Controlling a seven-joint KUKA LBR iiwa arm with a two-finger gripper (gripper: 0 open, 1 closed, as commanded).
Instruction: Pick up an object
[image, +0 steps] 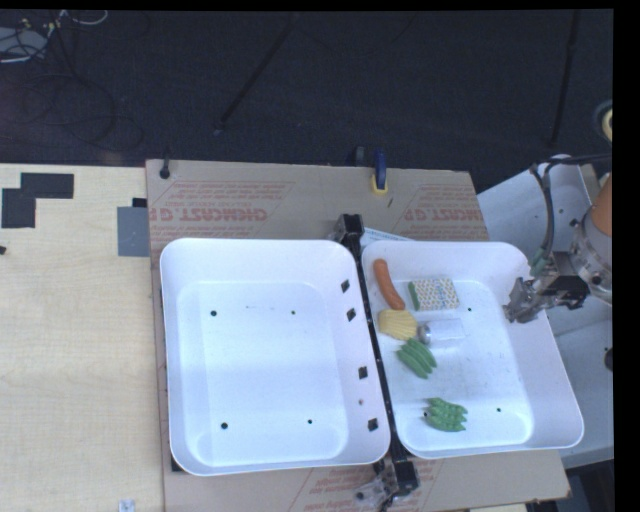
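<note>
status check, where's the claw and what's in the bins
Claw at right bin's right rim, nothing seen in it. Carrot, corn, two green pieces unpicked.

arm's coming in from the right, gripper hanging low and pointing left, nothing visible between its tips
</note>
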